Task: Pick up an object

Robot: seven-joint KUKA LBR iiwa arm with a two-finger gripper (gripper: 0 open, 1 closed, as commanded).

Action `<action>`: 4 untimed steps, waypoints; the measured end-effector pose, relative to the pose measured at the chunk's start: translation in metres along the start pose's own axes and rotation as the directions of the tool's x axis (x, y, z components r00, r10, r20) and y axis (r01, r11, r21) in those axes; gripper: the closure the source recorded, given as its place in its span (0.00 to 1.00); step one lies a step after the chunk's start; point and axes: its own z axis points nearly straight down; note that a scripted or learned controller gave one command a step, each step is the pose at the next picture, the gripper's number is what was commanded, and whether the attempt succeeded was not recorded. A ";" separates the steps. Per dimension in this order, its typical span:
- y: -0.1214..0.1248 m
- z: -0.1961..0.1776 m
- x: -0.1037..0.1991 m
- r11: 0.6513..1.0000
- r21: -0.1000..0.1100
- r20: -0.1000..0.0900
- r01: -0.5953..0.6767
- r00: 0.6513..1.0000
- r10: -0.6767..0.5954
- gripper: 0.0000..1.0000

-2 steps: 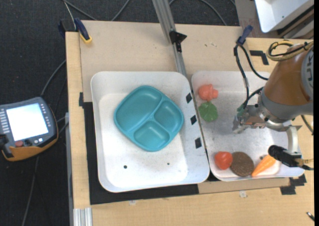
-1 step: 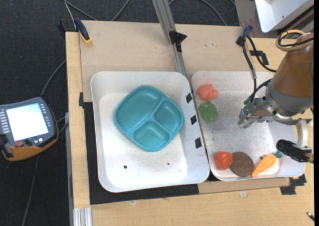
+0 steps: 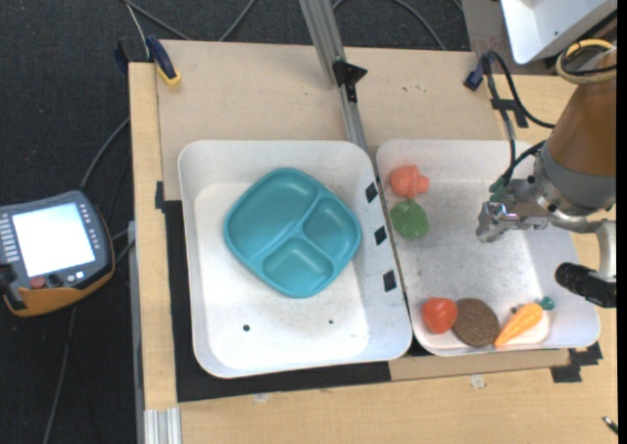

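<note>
Carrot [image 3: 520, 324] well below gripper [image 3: 495, 221]

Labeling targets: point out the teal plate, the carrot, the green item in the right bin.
teal plate [image 3: 257, 217]: camera view, large compartment.
carrot [image 3: 518, 325]: camera view, orange body.
green item [image 3: 409, 221]: camera view, its middle.

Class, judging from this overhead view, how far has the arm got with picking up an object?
Nothing looks picked yet. The orange piece, green ball, tomato, brown disc and carrot all lie in the right bin. In hand: the gripper hovers over bare bin floor. Left: reaching, grasping and lifting one.
</note>
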 end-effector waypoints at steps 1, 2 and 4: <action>0.020 -0.010 0.041 1.000 0.002 -0.002 0.004 1.000 -0.004 1.00; 0.040 -0.024 0.093 1.000 0.002 -0.002 0.005 1.000 -0.005 1.00; 0.066 -0.019 0.200 1.000 0.004 -0.003 0.006 1.000 -0.006 1.00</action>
